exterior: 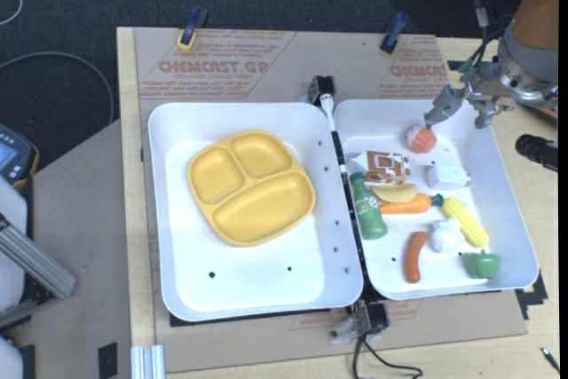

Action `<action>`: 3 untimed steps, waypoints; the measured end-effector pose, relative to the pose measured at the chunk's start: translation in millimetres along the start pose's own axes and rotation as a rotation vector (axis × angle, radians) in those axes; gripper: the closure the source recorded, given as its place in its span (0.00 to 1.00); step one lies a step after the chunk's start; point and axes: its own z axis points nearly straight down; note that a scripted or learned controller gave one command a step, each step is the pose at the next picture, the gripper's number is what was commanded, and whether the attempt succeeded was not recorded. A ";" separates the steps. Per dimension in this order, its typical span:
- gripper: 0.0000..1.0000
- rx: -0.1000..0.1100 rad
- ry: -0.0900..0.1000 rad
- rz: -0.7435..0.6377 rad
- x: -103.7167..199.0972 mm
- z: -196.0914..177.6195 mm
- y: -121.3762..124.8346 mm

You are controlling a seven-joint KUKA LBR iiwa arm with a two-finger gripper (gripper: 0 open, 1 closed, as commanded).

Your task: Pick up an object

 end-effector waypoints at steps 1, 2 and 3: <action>0.00 -0.020 -0.004 0.000 34.7 118.8 -27.5; 0.00 -0.001 0.005 -0.008 130.9 37.9 -91.6; 0.00 0.006 0.002 0.003 115.4 43.1 -135.0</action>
